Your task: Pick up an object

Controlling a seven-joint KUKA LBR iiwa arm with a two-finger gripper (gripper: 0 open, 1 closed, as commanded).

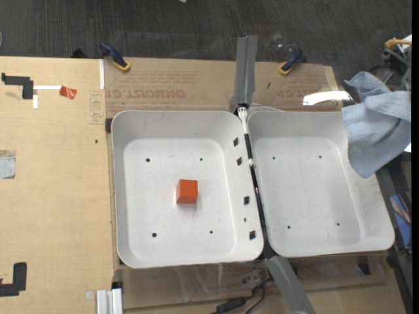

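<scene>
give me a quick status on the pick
Orange block sits loose near middle of left bin. Nothing touching it. Blue-grey cloth drapes over right bin's far corner.

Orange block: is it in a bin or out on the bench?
In. The orange block sits flat on the floor of the left bin, near its middle, away from the walls.

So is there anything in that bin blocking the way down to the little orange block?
Nothing visible does. The orange block sits alone on the floor of the left bin, well away from its walls, with open space above and all around it.
</scene>
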